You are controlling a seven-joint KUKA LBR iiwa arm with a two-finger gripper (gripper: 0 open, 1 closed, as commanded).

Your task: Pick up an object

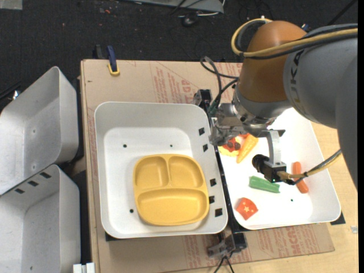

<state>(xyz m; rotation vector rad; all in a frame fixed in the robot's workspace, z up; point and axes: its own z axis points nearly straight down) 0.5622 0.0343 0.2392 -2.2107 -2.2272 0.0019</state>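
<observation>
Claw (245,136) low in right bin (318,206), grip state cannot be told | orange piece (247,147) just beneath it | yellow divided tray (169,189) in left bin (114,152)

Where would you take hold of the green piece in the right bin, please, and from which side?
Probably across the narrow middle of the green piece, coming straight down from above. It lies flat and elongated on the right bin floor, its long sides free, though the arm's black part sits close at its upper edge.
</observation>
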